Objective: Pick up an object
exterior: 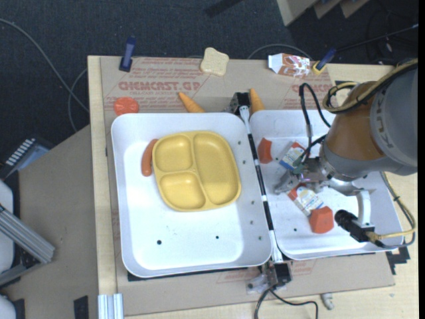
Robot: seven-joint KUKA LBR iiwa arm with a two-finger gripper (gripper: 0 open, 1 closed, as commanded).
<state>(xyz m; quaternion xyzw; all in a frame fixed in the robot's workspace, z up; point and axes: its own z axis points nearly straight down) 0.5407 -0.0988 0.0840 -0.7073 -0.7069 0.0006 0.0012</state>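
Over the right-hand shallow white bin (372, 244) I have the grey arm with its orange band (362, 135) reaching down, and its two-finger gripper (299, 177) sits low among a small heap of clutter; from my screen I cannot tell how that pincer stands or whether it has hold of anything. By my reading the pick is not done: nothing appears lifted clear of the bin floor. Likely targets lie just beside it: a small crumpled packet, white with red print (305, 198), and a red-orange blocky chunk (321, 220) nearer the front wall. Across in the left bin (199, 251) rests a yellow compartment tray (196, 170).
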